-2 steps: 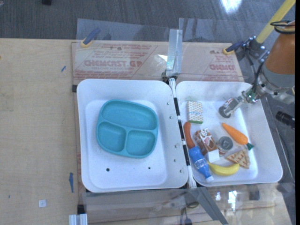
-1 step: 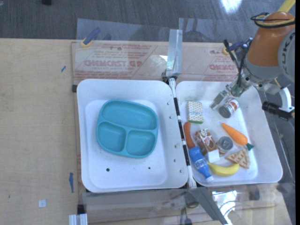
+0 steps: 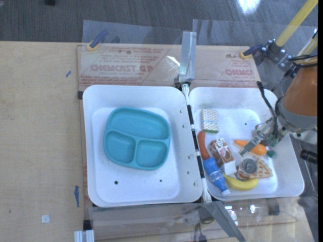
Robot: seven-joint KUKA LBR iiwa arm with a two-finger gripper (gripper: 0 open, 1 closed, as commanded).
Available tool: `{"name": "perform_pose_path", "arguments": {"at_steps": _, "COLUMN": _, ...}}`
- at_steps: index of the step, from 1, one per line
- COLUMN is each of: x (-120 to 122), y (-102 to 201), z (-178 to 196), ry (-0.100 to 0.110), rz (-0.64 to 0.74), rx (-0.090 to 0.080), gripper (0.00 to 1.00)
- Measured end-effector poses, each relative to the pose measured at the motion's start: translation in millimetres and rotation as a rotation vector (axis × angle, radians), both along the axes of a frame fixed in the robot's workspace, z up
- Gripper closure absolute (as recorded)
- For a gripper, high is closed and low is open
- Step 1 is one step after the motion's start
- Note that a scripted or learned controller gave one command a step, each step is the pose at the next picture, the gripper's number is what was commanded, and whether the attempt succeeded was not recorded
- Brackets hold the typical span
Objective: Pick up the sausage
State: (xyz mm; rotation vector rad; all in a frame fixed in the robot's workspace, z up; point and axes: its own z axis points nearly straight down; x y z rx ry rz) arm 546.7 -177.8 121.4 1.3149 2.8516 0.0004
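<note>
The sausage (image 3: 202, 143) is a short red-orange link lying along the left wall of the right bin (image 3: 287, 158), just below a small patterned box (image 3: 210, 120). My gripper (image 3: 263, 136) hangs low over the right side of that bin, right above an orange carrot (image 3: 253, 147). It is well to the right of the sausage, with a brown-and-white snack piece (image 3: 221, 151) between them. Nothing can be seen held in the gripper.
A blue bottle (image 3: 214, 175), a banana (image 3: 241, 184), a pizza slice (image 3: 258, 171) and a round grey piece (image 3: 248, 165) crowd the right bin's front. The left bin (image 3: 96, 150) holds a blue divided plate (image 3: 137, 137).
</note>
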Motion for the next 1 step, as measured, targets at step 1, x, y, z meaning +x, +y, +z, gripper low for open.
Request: {"name": "perform_pose_path", "arguments": {"at_steps": 1, "x": 18.8, "y": 64.7, "z": 18.3, "ry": -0.005, "rz": 0.048, "rx": -0.001, "gripper": 0.00}}
